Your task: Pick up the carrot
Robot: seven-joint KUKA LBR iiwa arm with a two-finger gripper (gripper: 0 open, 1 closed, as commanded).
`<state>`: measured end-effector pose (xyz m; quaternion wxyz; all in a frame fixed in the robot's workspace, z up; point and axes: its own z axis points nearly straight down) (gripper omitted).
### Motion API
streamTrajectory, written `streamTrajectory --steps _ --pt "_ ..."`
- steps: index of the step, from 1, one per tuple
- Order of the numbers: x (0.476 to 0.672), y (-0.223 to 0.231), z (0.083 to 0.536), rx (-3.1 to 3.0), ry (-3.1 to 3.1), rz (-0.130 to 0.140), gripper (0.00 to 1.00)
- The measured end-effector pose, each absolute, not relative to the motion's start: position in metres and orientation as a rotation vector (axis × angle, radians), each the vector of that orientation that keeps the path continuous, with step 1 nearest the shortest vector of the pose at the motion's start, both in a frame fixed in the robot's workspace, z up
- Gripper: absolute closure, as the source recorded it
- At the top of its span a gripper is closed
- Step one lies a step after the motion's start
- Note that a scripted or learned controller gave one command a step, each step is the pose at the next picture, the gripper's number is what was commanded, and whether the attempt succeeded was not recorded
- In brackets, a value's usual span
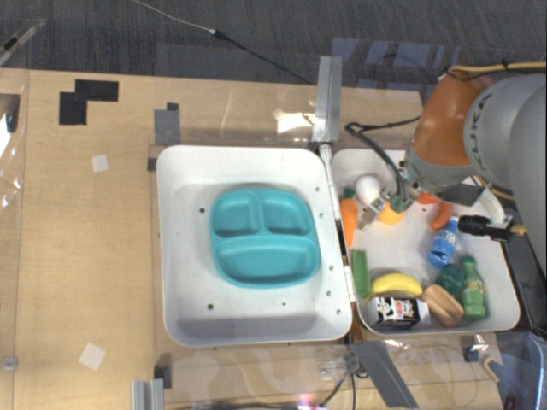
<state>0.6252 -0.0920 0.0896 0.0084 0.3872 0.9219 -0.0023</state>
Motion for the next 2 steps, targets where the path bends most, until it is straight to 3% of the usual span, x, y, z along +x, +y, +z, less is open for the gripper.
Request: streamTrajectory --steps 1,2 --pt "0.5762 -0.0883 0.0895 1.310 2.840 0.007 0.00" --pt "0.5728 -0.0933 0.0888 1.662 2.655 0.009 0.00"
